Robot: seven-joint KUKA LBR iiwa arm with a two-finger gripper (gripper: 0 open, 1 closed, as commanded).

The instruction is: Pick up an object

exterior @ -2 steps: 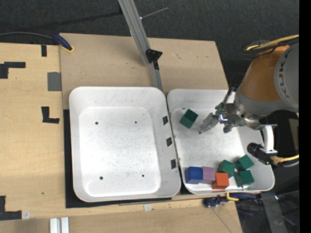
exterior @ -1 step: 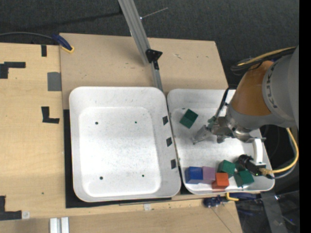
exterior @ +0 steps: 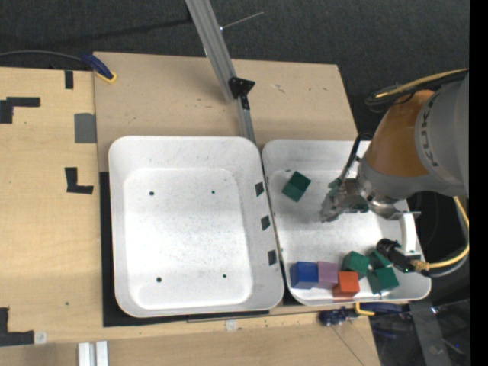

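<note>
Currently the gripper point(exterior: 332, 208) is positioned low over the right bin point(exterior: 320, 157), centre-right of frame; finger state cannot be told. A green cube point(exterior: 296, 185) is seen just left, apart from it.

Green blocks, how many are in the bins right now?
3. One green block sits alone in the upper part of the right bin; two more sit in the cluster at its lower right corner. The arm may hide others.

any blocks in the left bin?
No. The left bin shows bare white floor, while the green block and the other blocks lie in the right bin.
</note>
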